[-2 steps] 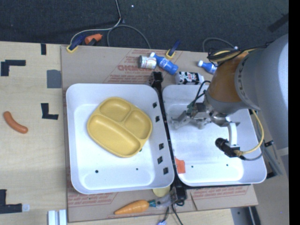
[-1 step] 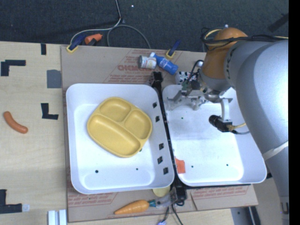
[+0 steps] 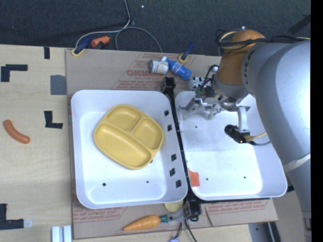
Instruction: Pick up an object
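1. My gripper (image 3: 208,101) sits at the upper edge of the right bin (image 3: 227,175), just right of frame centre; I cannot tell how it stands, because my own grey arm and orange band cover it.
2. The left bin (image 3: 86,185) holds a yellow divided plate (image 3: 129,135), lying flat in its upper middle part, well apart from me.
3. Both white bins rest side by side on a brown cardboard sheet (image 3: 101,69), which lies on a pale wooden bench (image 3: 30,100) marked with dark tape pieces.
4. Off the bins: a toy sausage (image 3: 16,131) at the left edge of the frame, a toy carrot (image 3: 142,223) at the bottom centre, and a blue and white bottle (image 3: 170,67) lying on the cardboard above the bins.
5. A dark carpet (image 3: 60,9) fills the top of the frame, with a thin cable (image 3: 132,24) running across it.
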Robot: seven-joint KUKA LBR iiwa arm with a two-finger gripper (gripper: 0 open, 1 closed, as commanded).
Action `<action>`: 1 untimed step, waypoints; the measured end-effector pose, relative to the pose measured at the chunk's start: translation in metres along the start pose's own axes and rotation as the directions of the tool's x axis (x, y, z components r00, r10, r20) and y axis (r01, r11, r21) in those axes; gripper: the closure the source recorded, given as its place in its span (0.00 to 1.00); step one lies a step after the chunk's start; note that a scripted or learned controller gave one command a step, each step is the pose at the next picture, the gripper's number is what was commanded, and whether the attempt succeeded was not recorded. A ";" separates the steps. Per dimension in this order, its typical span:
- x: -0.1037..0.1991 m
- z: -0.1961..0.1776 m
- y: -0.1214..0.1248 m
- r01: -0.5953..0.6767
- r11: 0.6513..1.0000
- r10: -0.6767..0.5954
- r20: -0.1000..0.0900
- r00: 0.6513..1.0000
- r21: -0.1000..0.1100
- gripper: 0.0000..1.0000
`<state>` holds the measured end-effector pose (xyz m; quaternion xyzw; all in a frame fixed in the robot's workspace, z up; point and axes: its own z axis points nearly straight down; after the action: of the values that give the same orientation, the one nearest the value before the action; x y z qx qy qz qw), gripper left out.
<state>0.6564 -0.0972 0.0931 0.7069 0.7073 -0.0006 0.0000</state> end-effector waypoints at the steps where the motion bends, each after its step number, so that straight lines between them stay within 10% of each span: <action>1: -0.002 0.007 -0.029 0.001 1.000 -0.001 0.001 1.000 -0.006 0.00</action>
<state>0.6272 -0.0996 0.0864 0.7067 0.7075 0.0011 0.0027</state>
